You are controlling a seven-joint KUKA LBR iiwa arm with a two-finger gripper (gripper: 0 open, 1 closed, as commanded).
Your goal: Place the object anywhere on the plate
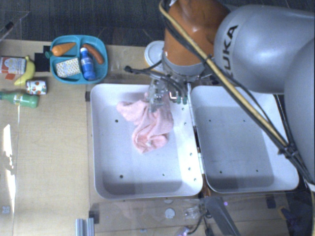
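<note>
Beside left bin (106, 176), blue tray (78, 59) holds toy food

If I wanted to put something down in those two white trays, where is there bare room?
The right bin is bare floor from wall to wall. In the left bin, the front half and the strip along its left wall are free. Its back middle is crowded: the pink cloth lies there with the hand right over it.

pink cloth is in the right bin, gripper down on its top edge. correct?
Wrong bin. The camera view shows the pink cloth lying in the left bin, not the right bin. The rest stands: the gripper is down on the cloth's top edge.
</note>
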